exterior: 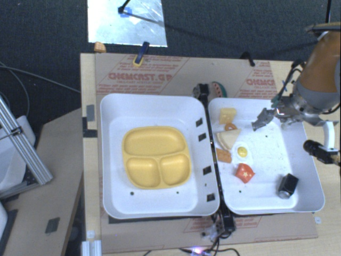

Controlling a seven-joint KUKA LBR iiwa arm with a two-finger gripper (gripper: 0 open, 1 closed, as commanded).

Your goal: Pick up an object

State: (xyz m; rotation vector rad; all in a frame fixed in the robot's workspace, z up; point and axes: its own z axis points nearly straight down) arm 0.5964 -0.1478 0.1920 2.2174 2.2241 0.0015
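The right bin (306,167) holds several toy foods: a pale yellow cheese block (228,114), a small orange ring (230,126), a cream bread wedge (228,139), a fried egg (242,152), an orange chunk (224,156) and a red tomato piece (244,172). Near the bin's front right corner lies a black can (287,185). My gripper (262,121) hangs over the upper middle of this bin, right of the cheese block and the ring, with nothing seen in it. The arm's orange band (322,63) rises at the right edge.
The left bin (112,143) carries a yellow divided tray (156,156). A black divider (210,153) runs between the bins. Behind the bins, a yellow-and-blue tool (141,54) and a shiny sheet (127,15) lie on the bench. A metal frame (21,148) stands at the left.
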